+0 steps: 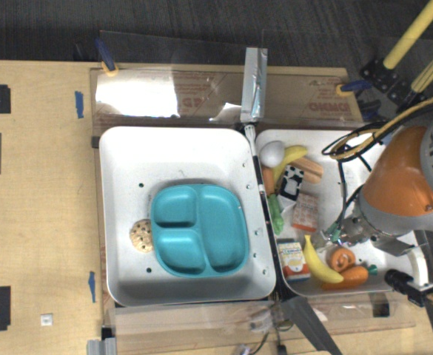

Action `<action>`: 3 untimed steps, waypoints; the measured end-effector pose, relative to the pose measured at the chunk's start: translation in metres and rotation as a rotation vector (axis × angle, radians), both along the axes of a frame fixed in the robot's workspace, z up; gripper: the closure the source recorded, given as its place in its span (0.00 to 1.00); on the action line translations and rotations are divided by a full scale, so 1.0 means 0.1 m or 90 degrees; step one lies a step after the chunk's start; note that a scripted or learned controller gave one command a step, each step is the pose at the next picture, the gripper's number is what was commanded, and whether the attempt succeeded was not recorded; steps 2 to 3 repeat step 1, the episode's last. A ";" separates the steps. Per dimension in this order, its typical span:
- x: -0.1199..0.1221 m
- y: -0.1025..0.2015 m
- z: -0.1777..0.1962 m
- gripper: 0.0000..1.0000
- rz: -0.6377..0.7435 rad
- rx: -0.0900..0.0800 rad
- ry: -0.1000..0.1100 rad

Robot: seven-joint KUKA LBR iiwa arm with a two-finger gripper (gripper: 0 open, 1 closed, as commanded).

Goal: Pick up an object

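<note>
1. In the camera view, a pale wooden bench (38, 198) is seen from above, bearing two shallow white bins with a clear panel and cardboard behind them.
2. In the left bin (120, 154) a teal divided tray (199, 229) lies near the middle, and a speckled cookie (141, 235) rests just beside the tray's left edge.
3. The right bin (327, 140) is crowded. Near its front edge a yellow banana (320, 263) lies, touched on its right by a round orange fruit (342, 259) and a carrot (354, 275). A small carton (293, 258) sits just left of the banana. Further back, a white ball (272, 153) and a second banana (293, 155) are found.
4. The grey arm with its orange band (405, 180) hangs over the right bin. The gripper (340, 233) is placed just above the orange fruit; how far it is parted, and whether anything is held, cannot be told.
5. The orange fruit is judged the likely target: probably a light, stiff plastic toy, smooth and prone to roll. It would best be taken across its widest middle, clear of the banana and carrot.
</note>
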State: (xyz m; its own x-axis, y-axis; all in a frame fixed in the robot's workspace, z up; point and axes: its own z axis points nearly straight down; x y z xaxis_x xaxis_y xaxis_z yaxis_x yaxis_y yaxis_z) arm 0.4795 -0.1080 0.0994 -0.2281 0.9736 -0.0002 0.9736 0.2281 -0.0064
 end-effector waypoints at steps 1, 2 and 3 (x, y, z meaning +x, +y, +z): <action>0.00 0.08 -0.10 1.00 -0.053 0.000 -0.005; 0.00 0.08 -0.10 1.00 -0.053 0.000 -0.005; 0.00 0.08 -0.10 1.00 -0.053 0.000 -0.005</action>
